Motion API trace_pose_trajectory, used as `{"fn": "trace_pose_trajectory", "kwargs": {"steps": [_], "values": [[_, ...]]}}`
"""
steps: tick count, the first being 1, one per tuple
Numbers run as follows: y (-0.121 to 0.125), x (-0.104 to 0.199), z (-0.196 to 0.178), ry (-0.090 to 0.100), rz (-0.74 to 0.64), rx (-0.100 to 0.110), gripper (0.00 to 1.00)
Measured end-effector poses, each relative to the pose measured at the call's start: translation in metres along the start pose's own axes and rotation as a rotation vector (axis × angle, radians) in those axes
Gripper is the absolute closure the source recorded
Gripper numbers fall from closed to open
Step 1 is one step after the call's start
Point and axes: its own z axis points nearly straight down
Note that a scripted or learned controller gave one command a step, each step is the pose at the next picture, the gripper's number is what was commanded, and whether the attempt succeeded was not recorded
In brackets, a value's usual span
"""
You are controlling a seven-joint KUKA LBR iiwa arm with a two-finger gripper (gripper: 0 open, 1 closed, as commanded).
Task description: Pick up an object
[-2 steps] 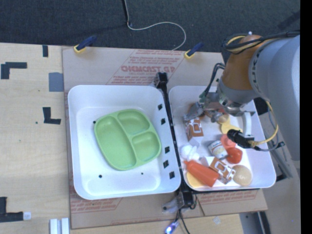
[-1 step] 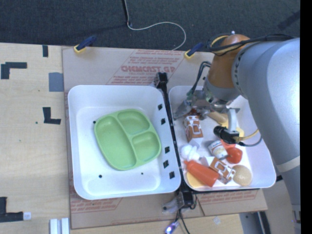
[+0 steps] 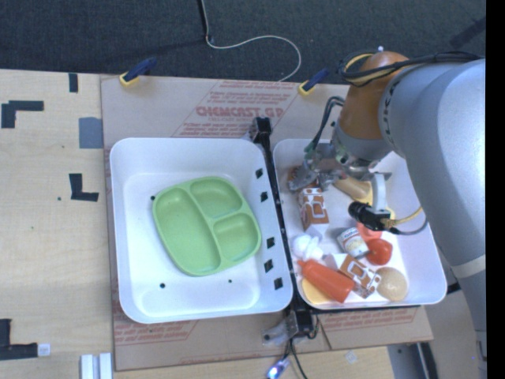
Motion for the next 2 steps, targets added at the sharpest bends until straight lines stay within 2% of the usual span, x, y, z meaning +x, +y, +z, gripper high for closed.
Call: {"fn": "trace_pose_trajectory", "kwargs": {"steps": [1, 2], "values": [[-0.0192, 0.0565, -0.0931, 0.000, -0.003, -0.007, 1.00], [-0.0196, 0.0535, -0.0879, -0.001, 0.001, -0.002, 0.00]]}}
